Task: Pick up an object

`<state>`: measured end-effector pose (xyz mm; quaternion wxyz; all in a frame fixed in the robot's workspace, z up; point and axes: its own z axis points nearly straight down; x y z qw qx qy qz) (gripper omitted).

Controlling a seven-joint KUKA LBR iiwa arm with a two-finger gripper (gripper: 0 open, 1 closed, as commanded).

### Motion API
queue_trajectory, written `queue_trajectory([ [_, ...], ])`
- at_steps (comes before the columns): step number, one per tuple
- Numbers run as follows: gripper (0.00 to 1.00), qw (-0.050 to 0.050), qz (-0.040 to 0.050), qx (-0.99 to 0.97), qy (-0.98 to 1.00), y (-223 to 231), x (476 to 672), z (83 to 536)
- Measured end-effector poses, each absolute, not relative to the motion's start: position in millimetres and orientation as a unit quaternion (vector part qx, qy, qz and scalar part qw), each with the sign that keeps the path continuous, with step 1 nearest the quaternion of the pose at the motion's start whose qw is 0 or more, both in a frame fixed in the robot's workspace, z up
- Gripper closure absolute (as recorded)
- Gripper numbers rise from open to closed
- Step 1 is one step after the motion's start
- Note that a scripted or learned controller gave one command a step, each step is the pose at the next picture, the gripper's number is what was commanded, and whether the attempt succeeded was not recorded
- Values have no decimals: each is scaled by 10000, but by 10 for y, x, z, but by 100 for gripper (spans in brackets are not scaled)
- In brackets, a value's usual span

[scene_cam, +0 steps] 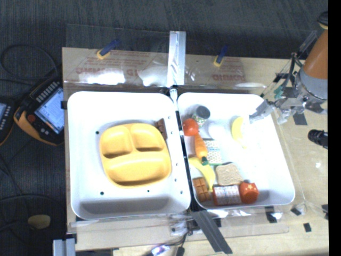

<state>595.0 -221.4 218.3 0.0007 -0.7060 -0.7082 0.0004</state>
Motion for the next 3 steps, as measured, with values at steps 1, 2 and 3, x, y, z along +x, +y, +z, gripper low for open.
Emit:
queue_trajectory([
  [1, 0, -4, -30, -7085, -7057, -2096, 6259, 985],
  [2, 100, -7, -5, -7073, -7069, -2092, 6256, 1065],
  [3, 100, -1, 17, -7991, -6011, -1559, 6448, 1915],
])
